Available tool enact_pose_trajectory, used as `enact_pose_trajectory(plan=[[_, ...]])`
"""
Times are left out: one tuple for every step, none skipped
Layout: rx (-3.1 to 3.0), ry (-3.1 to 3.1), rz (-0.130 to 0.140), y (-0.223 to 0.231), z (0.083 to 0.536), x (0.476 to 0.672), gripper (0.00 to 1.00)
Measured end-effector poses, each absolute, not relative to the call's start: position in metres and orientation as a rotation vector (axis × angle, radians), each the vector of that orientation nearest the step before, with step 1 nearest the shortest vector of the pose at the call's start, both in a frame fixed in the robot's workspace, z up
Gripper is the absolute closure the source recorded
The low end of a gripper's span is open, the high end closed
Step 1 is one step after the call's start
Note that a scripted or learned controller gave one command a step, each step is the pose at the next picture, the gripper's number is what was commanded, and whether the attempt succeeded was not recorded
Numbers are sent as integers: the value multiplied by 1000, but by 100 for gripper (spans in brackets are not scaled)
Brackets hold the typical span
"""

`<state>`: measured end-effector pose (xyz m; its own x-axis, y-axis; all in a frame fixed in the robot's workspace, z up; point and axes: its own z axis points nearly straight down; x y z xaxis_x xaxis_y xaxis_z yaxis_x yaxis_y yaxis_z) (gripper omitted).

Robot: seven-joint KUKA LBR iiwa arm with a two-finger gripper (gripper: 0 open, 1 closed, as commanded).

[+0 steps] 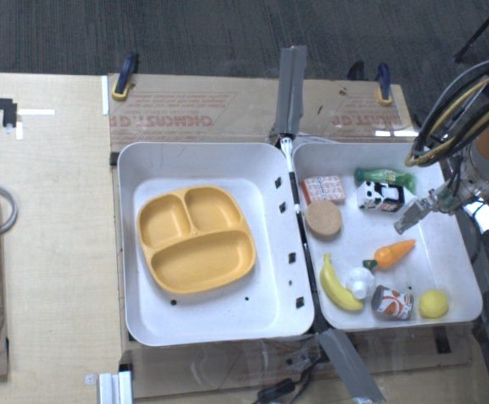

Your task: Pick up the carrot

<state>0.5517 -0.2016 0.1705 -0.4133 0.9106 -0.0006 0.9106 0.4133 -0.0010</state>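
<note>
The carrot (pixel 394 252) is orange with a green stub at its left end and lies tilted in the middle of the right bin (pixel 463 251). My gripper (pixel 414 215) hangs over the right side of that bin. It is just above and to the right of the carrot, apart from it. The arm comes in from the right edge with its cables looping above.
Around the carrot lie a banana (pixel 337 284), a small white piece (pixel 359 284), a can (pixel 391 303), a lemon (pixel 433 304), a black-and-white cow toy (pixel 381 196), a green packet (pixel 385 176), a round brown biscuit (pixel 323 219) and a pink wafer pack (pixel 323 189). A yellow divided plate (pixel 196 238) sits in the left bin (pixel 135 251).
</note>
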Motion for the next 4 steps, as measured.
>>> enact_pose_trajectory(plan=[[-1608,-2703,1,-179,260,632,0],[-1895,-2505,3,-222,179,580,0],[-1427,-2801,1,-199,92,553,0],[-2098,-2337,2,-202,91,507,0]])
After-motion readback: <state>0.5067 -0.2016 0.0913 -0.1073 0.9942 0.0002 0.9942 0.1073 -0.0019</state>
